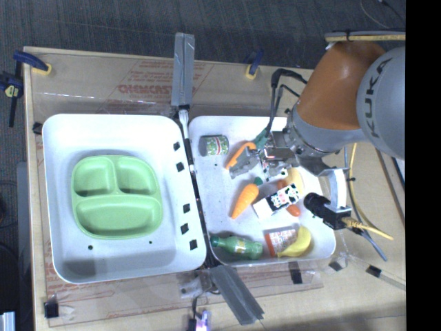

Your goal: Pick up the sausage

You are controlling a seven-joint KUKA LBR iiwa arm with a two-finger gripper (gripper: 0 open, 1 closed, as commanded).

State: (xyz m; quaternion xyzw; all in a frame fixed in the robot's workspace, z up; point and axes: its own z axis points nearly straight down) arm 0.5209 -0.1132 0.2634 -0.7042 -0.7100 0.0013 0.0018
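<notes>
On the wooden counter (pixel 103 81) stand two white bins. In the right bin (pixel 213 185) our hand (pixel 274 158) hangs low over the toys; we cannot tell its state. The sausage (pixel 294 209) seems to lie reddish beside the cow-patterned box (pixel 278 200), not lifted yet.

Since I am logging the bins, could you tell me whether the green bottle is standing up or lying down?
Lying down: the green bottle rests on its side along the right bin's near edge.
</notes>
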